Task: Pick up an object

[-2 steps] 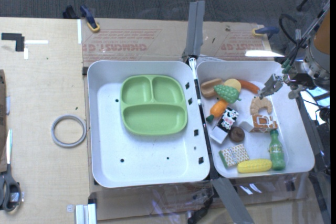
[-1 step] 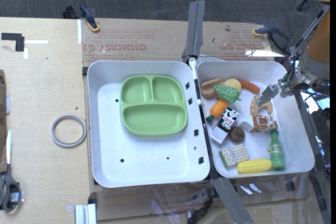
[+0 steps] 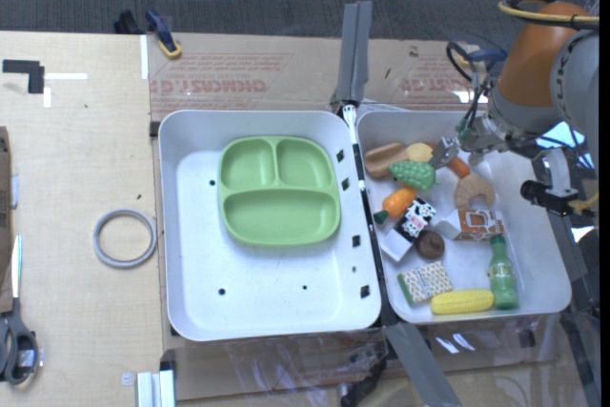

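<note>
The right bin (image 3: 543,205) holds several toy foods: a brown bun (image 3: 383,157), a yellow potato (image 3: 418,152), a green bumpy piece (image 3: 413,173), an orange carrot (image 3: 398,202), a black-and-white cube (image 3: 415,218), a brown donut (image 3: 431,245), a checked cracker (image 3: 425,281), a yellow corn cob (image 3: 462,302), a green bottle (image 3: 501,274), a beige pastry (image 3: 474,192) and a small orange-white box (image 3: 478,224). My gripper (image 3: 449,152) hangs low over the bin's back, between the potato and a small orange piece (image 3: 461,168). Nothing is seen held in it.
The left bin (image 3: 191,281) carries a green divided plate (image 3: 279,189). On the wooden bench to the left lie a grey tape ring (image 3: 125,236) and scissors (image 3: 17,343). A blue-yellow clamp (image 3: 164,35) lies behind. The arm's orange band (image 3: 538,52) rises at the right.
</note>
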Available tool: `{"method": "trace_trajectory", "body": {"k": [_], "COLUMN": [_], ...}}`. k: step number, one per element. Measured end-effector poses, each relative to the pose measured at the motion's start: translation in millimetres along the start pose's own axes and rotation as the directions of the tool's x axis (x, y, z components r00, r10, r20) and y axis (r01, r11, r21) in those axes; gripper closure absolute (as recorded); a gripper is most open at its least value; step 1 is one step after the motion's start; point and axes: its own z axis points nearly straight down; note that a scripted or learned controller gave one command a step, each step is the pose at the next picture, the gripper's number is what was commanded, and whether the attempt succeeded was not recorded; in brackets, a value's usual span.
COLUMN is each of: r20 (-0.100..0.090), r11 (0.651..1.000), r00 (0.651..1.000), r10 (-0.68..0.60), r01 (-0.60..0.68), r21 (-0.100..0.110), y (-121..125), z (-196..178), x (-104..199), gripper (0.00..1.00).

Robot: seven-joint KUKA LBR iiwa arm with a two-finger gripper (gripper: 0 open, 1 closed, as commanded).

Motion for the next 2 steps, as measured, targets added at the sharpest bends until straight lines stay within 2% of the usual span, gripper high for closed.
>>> {"method": "trace_trajectory", "body": {"k": [1,2], "r20": [0.000,0.000], "r11": [1.000,0.999], "r00": [1.000,0.999], "r10": [0.000,-0.048], "r01": [0.000,0.048], "r21": [0.004,0.000], "y": [-1.0,24.6], "z": [-8.5,-120.8], "x": [-0.4,48.4], "gripper": [1.00,1.00]}}
